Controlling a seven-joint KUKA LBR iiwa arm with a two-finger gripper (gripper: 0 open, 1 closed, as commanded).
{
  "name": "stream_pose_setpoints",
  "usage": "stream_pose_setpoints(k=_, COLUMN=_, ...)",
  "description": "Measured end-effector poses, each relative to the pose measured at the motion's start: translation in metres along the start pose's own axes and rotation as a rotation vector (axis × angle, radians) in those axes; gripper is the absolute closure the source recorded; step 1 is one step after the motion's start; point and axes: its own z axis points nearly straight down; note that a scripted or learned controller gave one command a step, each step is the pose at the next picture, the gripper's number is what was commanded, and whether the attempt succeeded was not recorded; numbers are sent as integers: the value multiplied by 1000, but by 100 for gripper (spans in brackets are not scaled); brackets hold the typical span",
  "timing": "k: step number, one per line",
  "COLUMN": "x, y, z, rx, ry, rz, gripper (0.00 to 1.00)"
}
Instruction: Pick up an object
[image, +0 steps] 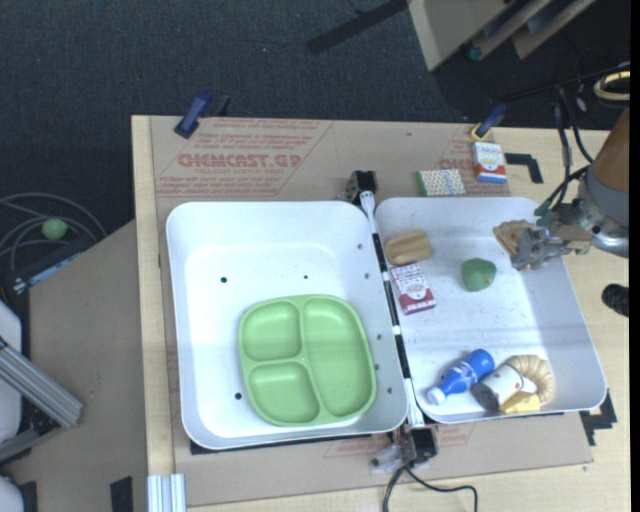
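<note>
The right bin (560, 320) holds several objects: a tan bread-like piece (408, 247), a red and white packet (412, 290), a green ball (478, 274), a blue bottle (462, 375) and a tan ring-shaped item (525, 382) with a dark piece beside it. My gripper (527, 252) hangs low over the bin's upper right part, reaching in from the right. A small brown object (508, 237) lies right against the gripper's left side. Whether it is gripped is unclear. The green ball lies a short way to the gripper's left and below it.
The left bin (200, 250) carries a green divided plate (305, 358). Small cards (442, 182) and a box (489, 162) lie on the bench behind the right bin. Cables run along the right side by the arm (612, 195).
</note>
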Motion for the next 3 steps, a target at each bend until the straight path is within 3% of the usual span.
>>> stream_pose_setpoints(k=2, x=34, y=6, z=-3, rx=-3, ry=1, rz=-3, gripper=100)
stream_pose_setpoints(k=3, x=74, y=33, z=5, rx=-3, ry=2, rz=-4, gripper=100)
